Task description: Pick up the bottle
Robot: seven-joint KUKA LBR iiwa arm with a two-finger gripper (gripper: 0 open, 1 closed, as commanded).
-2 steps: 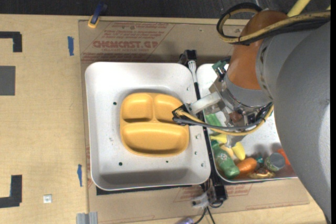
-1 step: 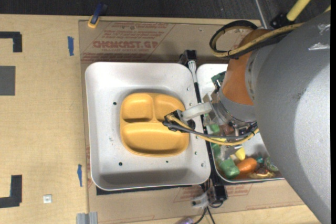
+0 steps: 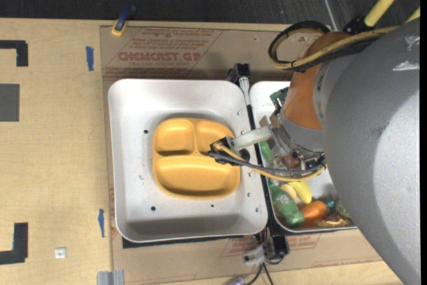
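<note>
While the grey arm hangs over the right-hand shallow white bin (image 3: pixel 263 93), I see the pincer (image 3: pixel 292 158) only from above, as dark metal under the orange band. I cannot tell how far open it is, nor whether it has anything.

What I take for the bottle is the green, rounded plastic piece (image 3: pixel 288 211), lying in the same bin just nearer the camera than the pincer. A yellow banana-shaped toy (image 3: pixel 300 191) sits between the two, and an orange lump (image 3: pixel 314 210) touches the green piece on its far-from-me side. I am not sure of this reading, as the clutter is small and partly hidden by the arm.

I judge it light, stiff and rather slick, likely to roll or squirt out if pinched near an end. I would take it across the middle of its body.

Its long axis seems to run slantwise, from beneath the pincer toward the bin's near corner. Which end is the neck I cannot make out.

To the pincer's other side, the yellow divided plastic tray (image 3: pixel 193 160) is no concern.
</note>
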